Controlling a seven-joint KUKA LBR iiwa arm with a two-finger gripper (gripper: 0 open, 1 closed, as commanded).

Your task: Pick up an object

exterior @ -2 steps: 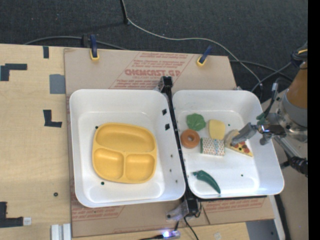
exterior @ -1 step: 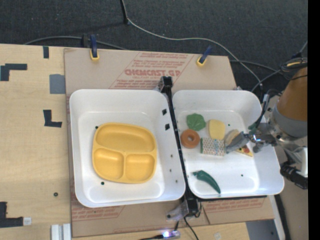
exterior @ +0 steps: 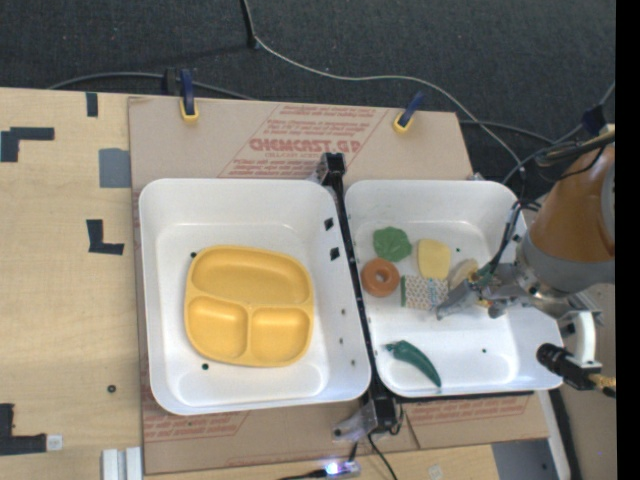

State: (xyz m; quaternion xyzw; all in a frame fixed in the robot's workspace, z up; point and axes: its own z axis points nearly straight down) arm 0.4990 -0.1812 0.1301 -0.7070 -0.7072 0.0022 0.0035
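Note:
Several small items lie in the right bin (exterior: 497, 201): a green leafy piece (exterior: 392, 243), a pale yellow piece (exterior: 434, 258), an orange ring (exterior: 380, 277), a patterned flat piece (exterior: 420, 292) and a dark green pepper (exterior: 415, 361). My gripper (exterior: 458, 296) reaches in from the right, low over the bin floor, its tips just right of the patterned piece and below the yellow piece. I see nothing held between the fingers.
The left bin (exterior: 160, 208) holds a yellow divided tray (exterior: 250, 303). A black divider (exterior: 345, 258) runs between the bins. Cables cross the dark floor behind the bench. The orange-banded arm (exterior: 572, 218) looms over the right bin's right edge.

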